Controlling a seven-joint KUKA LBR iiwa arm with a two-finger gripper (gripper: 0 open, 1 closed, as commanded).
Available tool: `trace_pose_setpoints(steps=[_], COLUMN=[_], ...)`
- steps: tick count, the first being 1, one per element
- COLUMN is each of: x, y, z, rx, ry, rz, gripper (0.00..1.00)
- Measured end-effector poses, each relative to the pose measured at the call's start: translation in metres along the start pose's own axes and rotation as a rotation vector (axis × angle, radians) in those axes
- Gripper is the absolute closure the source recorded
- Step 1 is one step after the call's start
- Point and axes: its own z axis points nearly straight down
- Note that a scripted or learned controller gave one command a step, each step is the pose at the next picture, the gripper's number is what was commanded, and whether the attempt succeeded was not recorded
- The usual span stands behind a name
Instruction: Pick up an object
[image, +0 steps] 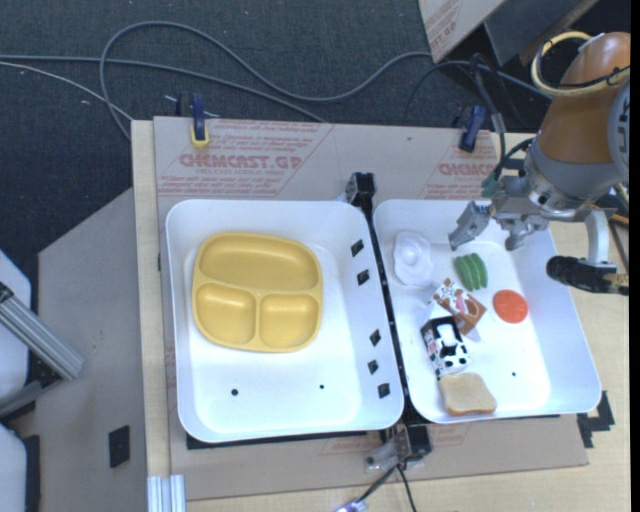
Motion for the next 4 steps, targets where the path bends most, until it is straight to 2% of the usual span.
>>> trace_pose_setpoints(steps=[1, 2, 3, 4], x=[0.000, 0.001, 0.004, 0.004], y=[0.003, 0.002, 0.004, 0.007], z=[-0.008, 0.034, 0.097, 0.118], rx=[-0.014, -0.009, -0.007, -0.020], ry=[-0.002, -0.001, 0.000, -0.004], rz=[-0.003, -0.003, -0.003, -0.003], gripper=[0.00, 0.00, 0.00, 0.00])
